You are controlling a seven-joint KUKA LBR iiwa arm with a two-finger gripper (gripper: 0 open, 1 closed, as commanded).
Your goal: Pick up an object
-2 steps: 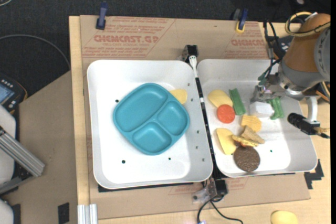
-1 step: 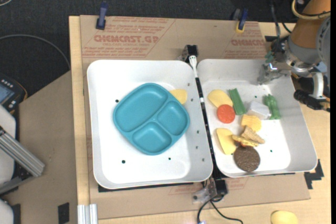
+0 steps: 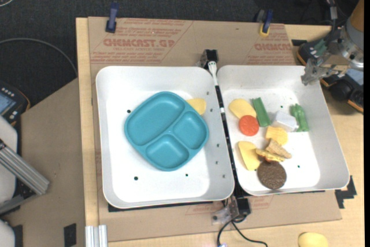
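1. The table (image 3: 144, 37) carries two shallow white bins side by side, the left bin (image 3: 115, 176) and the right bin (image 3: 329, 147), with their inner rims touching along the middle.
2. A teal divided plate (image 3: 166, 130) lies in the left bin, turned at a slant, with a small yellow piece (image 3: 197, 104) touching its upper right edge.
3. The right bin holds a cluster of toy foods: a yellow piece (image 3: 241, 107) at upper left, a red round piece (image 3: 249, 125) just below it, and a green stick (image 3: 259, 111) beside both.
4. Further right lie a white block (image 3: 285, 121) and a second green piece (image 3: 299, 117), touching each other.
5. Lower down sit a yellow cube (image 3: 277, 135), a toast-coloured piece (image 3: 274, 152), a pale yellow wedge (image 3: 249, 155) and a dark brown round patty (image 3: 271, 174), packed close together.
6. The gripper (image 3: 315, 69) hangs over the upper right corner of the right bin, apart from the foods. The jaws hold nothing that I can see; I cannot tell whether they stand wide or narrow.
7. Two clamps (image 3: 111, 18) pin the board at the far edge.
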